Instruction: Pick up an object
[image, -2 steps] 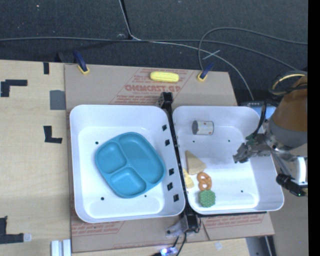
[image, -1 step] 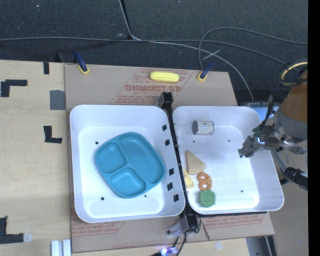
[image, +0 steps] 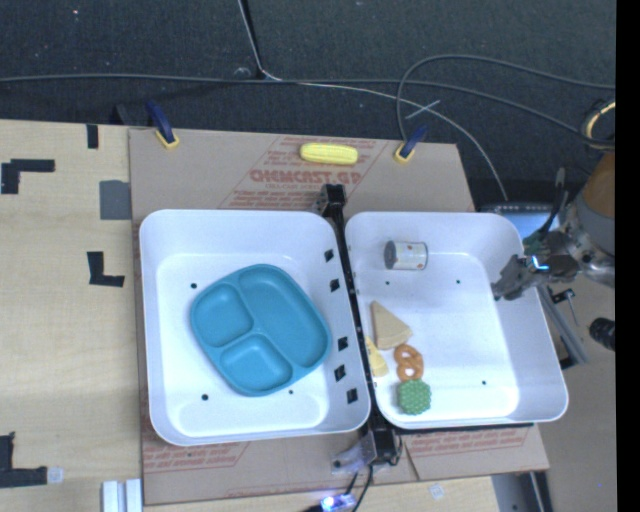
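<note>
Approach stage: my claw (image: 513, 277) hovers at the right bin's (image: 540, 385) rim; finger state indeterminate. The grey cylinder (image: 406, 255) lies leftward; next, reach and descend.

You're looking at a robotics lab setup, not a home: two white bins (image: 160, 300) clamped side by side on a cardboard sheet (image: 290, 175) w/ spring clips (image: 160, 127), loose cables (image: 440, 75) trailing across, black tape marks (image: 100, 270) on the wood surface (image: 60, 350).
</note>
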